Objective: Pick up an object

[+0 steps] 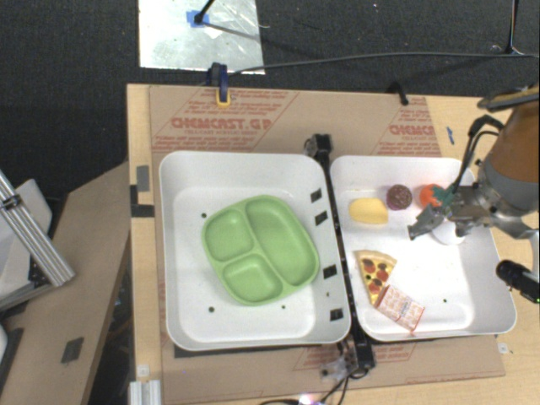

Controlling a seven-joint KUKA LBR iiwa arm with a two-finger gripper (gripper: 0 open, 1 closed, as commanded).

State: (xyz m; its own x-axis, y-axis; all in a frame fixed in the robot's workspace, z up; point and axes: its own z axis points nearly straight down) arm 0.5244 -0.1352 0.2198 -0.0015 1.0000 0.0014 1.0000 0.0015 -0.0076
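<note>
The right bin (481,310) holds several toy foods. A yellow lemon-like piece (369,211) lies near its left wall, and a dark red round piece (399,197) sits just right of it. An orange-red piece with a green top (432,195) lies further right, partly behind the arm. A pizza slice (375,271) and a pink-and-white packet (400,307) lie toward the front. My gripper (424,224) reaches in from the right and hangs over the bin floor, right of the lemon piece and just below the orange-red piece. Nothing is visibly held.
The left bin (181,310) carries a green divided plate (260,248). Black clips (321,218) line the divider between the bins. The bench's cardboard sheet (253,121) extends behind, with a clamp (220,85) at its back edge. An aluminium rail (29,234) stands at far left.
</note>
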